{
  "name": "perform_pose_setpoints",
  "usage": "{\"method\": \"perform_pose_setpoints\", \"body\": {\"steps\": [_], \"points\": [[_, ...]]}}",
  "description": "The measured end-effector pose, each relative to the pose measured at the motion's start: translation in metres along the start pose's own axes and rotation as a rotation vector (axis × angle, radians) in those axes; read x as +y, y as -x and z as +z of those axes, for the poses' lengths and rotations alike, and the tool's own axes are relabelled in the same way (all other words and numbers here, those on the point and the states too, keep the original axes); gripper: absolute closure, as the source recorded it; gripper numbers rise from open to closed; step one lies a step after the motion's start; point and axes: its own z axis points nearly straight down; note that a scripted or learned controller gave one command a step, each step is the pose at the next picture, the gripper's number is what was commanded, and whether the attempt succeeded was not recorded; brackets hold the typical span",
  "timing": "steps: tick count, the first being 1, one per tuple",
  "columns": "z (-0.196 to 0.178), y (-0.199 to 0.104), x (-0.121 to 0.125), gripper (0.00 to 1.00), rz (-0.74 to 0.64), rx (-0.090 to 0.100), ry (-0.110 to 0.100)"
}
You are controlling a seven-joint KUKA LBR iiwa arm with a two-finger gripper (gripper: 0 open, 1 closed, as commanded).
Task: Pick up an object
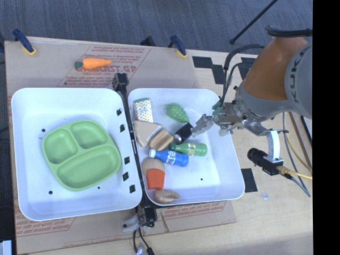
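Toys lie in a heap in the right bin [229,169]. A shiny packet [143,110] sits near the top left of that bin. A green cone [176,111] lies to its right. Under the packet is a tan wedge [142,132], and a bread roll [161,139] leans on it. A green bottle [190,149] lies on its side in the middle. A blue bottle [170,158] lies just below it, and the two touch or nearly touch. Lower down stands an orange cup [155,177] with a tan top. A peanut-like toy [164,196] lies at the bottom edge of the bin.

The gripper [183,133] reaches in from the right, over the right bin. Its dark tip is just beside the roll and just above the green bottle. It is too small and dark to tell if the tip is open or closed. Nothing can be seen held in it. The grey arm [276,76] with its orange band is over the right side of the bench.

The left bin [21,142] holds a green tray [82,154] with three parts. A toy carrot [92,64] lies on the cardboard [106,54] above the left bin, well apart from the other toys. Blue clamps [24,41] grip the top edge of the cardboard.
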Motion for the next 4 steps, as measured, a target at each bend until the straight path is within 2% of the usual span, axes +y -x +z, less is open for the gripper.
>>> {"method": "perform_pose_setpoints", "body": {"steps": [1,2,3,4], "points": [[0.133,0.0,0.01,0.0,-0.002,-0.009,0.022],[0.152,0.021,0.11,0.0,0.0,0.0,-0.001],[0.154,-0.059,0.124,0.0,0.003,0.003,-0.021],[0.152,-0.062,0.064,0.0,-0.001,-0.001,-0.001]]}}
